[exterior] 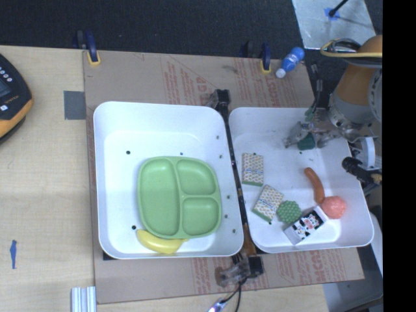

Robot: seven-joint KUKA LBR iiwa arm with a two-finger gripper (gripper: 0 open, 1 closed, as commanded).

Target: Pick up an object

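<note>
Pincer [305, 139] is spreading open over a small green object [305, 144] in the right bin [260, 239], positioning for a grasp.

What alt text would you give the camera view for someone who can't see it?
A grey robot arm's gripper hangs low over the far end of the right white bin, which holds a sausage, patterned cards and small toys. The left white bin holds a green divided plate and a banana.
</note>
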